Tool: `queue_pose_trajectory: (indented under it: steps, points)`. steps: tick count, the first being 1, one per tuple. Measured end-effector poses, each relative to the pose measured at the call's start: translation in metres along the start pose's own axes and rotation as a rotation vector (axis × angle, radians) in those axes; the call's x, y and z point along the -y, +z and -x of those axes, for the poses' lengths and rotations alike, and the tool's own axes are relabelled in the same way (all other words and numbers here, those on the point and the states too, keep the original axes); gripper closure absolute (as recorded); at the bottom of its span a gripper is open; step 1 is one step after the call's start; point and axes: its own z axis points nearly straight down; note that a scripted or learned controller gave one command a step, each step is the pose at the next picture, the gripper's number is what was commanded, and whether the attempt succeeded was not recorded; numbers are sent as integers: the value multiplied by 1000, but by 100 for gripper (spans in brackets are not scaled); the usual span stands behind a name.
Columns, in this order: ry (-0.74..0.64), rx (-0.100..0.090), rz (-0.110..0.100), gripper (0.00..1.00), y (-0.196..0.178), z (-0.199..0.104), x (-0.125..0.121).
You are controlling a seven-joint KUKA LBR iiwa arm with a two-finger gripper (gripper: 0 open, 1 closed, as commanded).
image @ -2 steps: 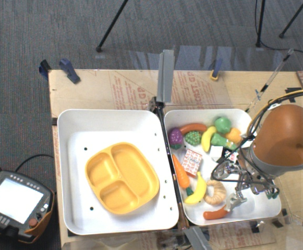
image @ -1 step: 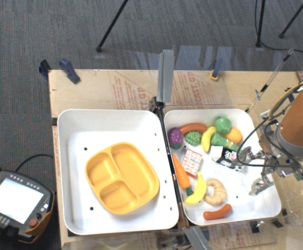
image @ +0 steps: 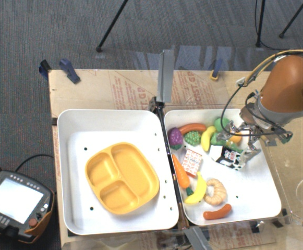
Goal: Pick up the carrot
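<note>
Seen from above at a slant: a tabletop [image: 114, 85] of pale board bearing two shallow white bins side by side. In the left bin [image: 70, 126], a yellow divided plate [image: 121, 177] with three compartments, lying near the middle.

In the right bin [image: 268, 189], a scatter of toy food. Along the bin's left wall, the carrot [image: 180, 173], orange and slim, lying lengthwise, its lower end just beside a yellow banana [image: 196, 190]. Touching the banana on its right, a pale shrimp [image: 215, 191], curled; below that, a red sausage [image: 217, 212] near the front wall. Just right of the carrot's upper part, a small red-and-white box [image: 192, 161]. Toward the back of the bin: purple grapes [image: 175, 138], a second sausage [image: 192, 128], a green bumpy vegetable [image: 193, 138], another yellow banana [image: 207, 139], and a black-and-white carton [image: 228, 157].

Reaching in from the right, the arm, orange band above the wrist, with the jaws [image: 238, 141] over the back right part of the right bin, above the carton and green pieces, well apart from the carrot. Opening of the jaws not possible to tell amid cables and clutter; nothing clearly gripped.
</note>
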Motion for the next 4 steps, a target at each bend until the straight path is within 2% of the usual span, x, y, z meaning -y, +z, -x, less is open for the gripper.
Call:
queue_pose_trajectory:
  steps: [1, 2, 3, 4]
  points:
    - [-60, 1, -13, 0, 10, 25, 16]
    - [158, 11, -19, 0, 11, 21, 25]
    - [166, 16, -23, 0, 12, 18, 23]
    - [-17, 15, -22, 0, 12, 24, 18]
